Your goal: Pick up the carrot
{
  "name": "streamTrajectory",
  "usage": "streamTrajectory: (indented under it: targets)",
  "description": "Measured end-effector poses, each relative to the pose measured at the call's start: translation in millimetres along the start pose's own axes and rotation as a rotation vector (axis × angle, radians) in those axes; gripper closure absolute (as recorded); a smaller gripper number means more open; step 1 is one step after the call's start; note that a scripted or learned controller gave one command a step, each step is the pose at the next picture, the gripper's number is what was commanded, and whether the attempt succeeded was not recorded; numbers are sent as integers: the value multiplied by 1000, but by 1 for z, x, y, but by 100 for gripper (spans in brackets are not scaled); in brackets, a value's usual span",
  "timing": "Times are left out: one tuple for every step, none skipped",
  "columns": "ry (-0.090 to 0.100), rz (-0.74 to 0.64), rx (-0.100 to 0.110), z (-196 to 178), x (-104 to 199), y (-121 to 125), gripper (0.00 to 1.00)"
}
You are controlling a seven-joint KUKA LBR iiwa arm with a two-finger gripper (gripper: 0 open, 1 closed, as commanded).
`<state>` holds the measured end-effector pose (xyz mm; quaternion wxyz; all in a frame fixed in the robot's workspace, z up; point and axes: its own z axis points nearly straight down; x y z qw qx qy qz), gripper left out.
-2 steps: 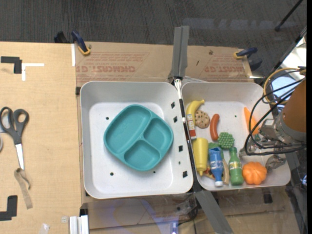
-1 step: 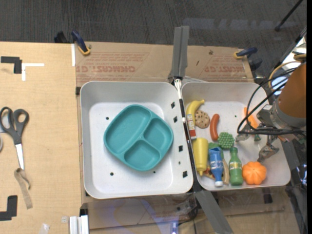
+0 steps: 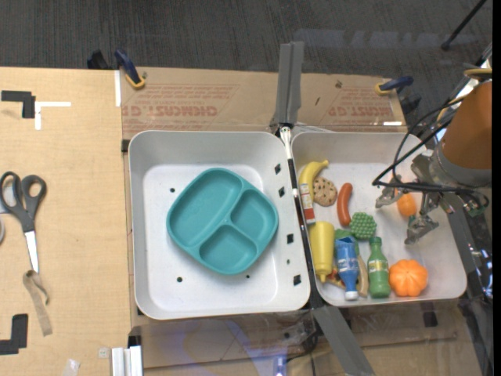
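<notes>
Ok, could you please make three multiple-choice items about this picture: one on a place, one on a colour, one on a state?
1. Where does the teal plate lie?
A. in the left bin
B. in the right bin
C. on the bench beside the scissors

2. Which colour has the bottle between the yellow bottle and the green bottle?
A. red
B. blue
C. white

3. How does the teal plate lie?
A. upside down
B. standing on its edge
C. flat, compartments facing up

Answers:
1 A: the teal plate sits inside the left bin.
2 B: the blue bottle lies between the yellow bottle and the green bottle.
3 C: its three hollow compartments show from above.
</notes>
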<state>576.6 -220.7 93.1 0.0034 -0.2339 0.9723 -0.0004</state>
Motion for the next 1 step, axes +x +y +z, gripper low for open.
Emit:
streamTrajectory:
  targets:
    - [4, 15, -3, 0, 77, 39, 0]
